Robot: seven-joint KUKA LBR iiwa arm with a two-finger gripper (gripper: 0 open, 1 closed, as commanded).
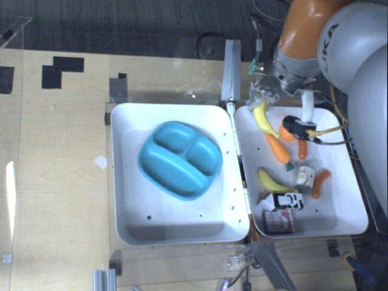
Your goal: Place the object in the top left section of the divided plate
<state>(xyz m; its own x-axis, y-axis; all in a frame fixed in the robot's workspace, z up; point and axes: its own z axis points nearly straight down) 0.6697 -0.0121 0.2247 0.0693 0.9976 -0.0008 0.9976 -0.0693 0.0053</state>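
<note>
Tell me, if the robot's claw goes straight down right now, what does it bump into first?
Probably the yellow banana lying just under the gripper, near the top of the right bin. Depth is hard to judge.

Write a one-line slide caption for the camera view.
The claw hangs at a banana in the cluttered right bin; the blue divided plate waits in the left bin.

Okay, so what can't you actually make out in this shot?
- Claw: whether it grips the banana beneath it is unclear; the wrist covers it in the camera view.
- Packet and small can in the right bin: labels too small to read.
- Arm: cut off by the edge.
</note>
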